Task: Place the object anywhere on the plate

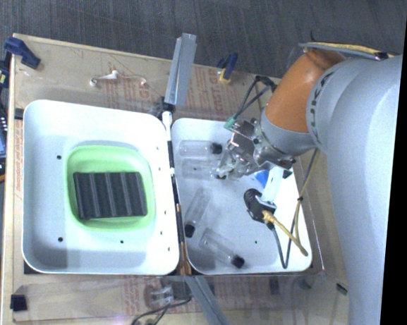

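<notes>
The gripper, jaws' state unclear, hangs over a clear tube in the right bin's far-left corner, the plate well left.

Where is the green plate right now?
In the camera view, the green plate sits in the middle of the left bin, with a dark ridged block on it. It is across the divider from the right bin, where the arm is working.

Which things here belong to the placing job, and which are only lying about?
For the job:
- green plate in the left bin
- clear tubes in the right bin
- hand over the right bin

Lying about:
- blue clamps on the bench
- black ribbed block on the plate
</notes>
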Motion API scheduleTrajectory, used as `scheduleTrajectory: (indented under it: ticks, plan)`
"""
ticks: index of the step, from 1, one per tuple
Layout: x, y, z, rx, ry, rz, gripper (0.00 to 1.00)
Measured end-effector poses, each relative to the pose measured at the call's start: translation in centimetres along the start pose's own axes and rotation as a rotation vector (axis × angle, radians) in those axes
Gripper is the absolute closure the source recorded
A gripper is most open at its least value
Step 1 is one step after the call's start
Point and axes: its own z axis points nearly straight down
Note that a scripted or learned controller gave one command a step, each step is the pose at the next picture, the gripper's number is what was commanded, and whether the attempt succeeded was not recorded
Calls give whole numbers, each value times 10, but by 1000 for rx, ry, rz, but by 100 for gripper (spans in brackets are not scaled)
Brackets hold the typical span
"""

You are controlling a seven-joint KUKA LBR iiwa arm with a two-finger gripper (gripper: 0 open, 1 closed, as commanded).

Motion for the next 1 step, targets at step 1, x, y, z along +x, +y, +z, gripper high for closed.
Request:
scheduleTrajectory:
  ticks: [1]
  plan:
    - [0,0,0,0,0,0,0]
